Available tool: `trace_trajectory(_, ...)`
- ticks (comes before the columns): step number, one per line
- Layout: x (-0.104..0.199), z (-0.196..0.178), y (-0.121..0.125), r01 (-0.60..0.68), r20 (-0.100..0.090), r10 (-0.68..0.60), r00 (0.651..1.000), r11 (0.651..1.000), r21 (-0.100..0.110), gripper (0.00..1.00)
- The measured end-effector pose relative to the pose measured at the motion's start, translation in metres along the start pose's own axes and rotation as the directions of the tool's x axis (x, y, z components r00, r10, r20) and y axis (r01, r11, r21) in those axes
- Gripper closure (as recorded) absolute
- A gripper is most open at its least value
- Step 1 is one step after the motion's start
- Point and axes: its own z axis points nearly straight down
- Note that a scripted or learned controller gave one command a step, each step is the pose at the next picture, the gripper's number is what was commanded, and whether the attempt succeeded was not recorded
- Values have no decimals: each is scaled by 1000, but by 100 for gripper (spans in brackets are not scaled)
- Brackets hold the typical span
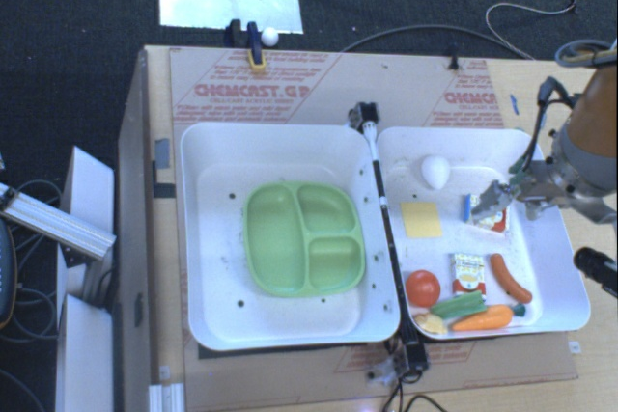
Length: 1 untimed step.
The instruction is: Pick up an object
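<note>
Lower right: carrot (pixel 482 317), tomato (pixel 422 288), sausage (pixel 510 277) in right bin (pixel 565 280); green tray (pixel 304 237) left. Pincer (pixel 492 202) over small packet (pixel 486 211), grip unclear.

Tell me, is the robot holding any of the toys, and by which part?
It cannot be told. The end effector sits right over a small blue, white and red packet in the right bin, but no grip is visible.

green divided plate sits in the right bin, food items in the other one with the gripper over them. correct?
Not quite. The camera view shows the green divided plate in the left bin, not the right. The rest holds: the food items, such as the tomato, carrot and sausage, lie in the other bin, with the gripper over them.
</note>
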Motion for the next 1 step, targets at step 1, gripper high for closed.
trace_trajectory(1,-69,154,3,-3,2,3,1000,1000,-1,0)
